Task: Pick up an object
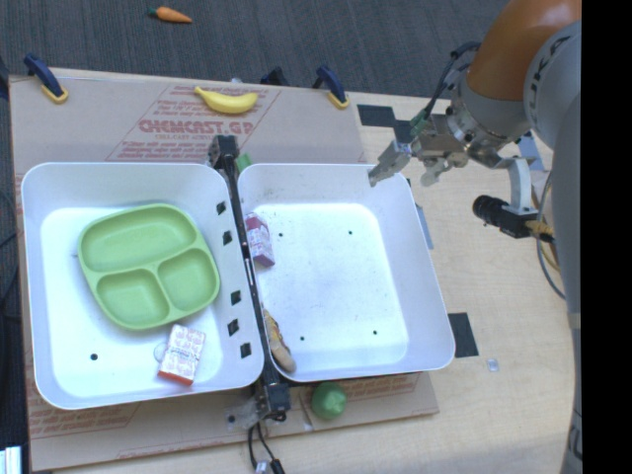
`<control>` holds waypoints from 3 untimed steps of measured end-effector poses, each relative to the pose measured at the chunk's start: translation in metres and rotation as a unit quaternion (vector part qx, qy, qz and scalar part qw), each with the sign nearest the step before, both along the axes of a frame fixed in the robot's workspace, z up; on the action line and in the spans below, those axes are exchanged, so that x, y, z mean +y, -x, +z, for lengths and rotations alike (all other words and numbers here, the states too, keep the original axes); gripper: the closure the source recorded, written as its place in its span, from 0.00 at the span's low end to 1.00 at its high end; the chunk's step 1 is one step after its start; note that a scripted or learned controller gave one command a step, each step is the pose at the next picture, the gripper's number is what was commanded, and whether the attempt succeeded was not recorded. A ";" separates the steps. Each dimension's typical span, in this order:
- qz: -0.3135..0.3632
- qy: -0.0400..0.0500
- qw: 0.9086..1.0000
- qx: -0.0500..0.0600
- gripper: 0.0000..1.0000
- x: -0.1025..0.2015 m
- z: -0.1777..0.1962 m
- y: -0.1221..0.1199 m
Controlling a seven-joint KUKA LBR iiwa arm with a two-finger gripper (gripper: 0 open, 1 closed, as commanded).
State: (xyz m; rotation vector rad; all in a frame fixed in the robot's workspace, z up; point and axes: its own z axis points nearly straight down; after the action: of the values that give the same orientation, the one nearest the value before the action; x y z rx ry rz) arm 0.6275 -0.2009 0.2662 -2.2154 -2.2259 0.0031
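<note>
Holding green tray (148, 265) and carton (182, 354), left bin (39, 294)

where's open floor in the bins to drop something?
Most of the right bin, past the red packet and tan item along its left wall. Left bin is crowded: green tray, small carton; bare strips at its edges.

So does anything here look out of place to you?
Yes, several things lie outside the bins: a carrot on the floor, a banana on the cardboard behind the bins, and a green ball at the front edge. In the right bin, two items sit jammed against its left wall.
</note>
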 end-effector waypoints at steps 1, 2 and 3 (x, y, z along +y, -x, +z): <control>0.002 -0.001 1.000 0.003 0.00 -0.002 -0.143 -0.025; 0.001 0.000 1.000 0.001 0.00 -0.010 -0.175 0.038; 0.001 0.000 1.000 0.001 0.00 -0.010 -0.175 0.109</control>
State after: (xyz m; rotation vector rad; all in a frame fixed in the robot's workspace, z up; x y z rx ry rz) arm 0.5189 -0.2112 0.0917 -2.2121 -2.2274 0.0041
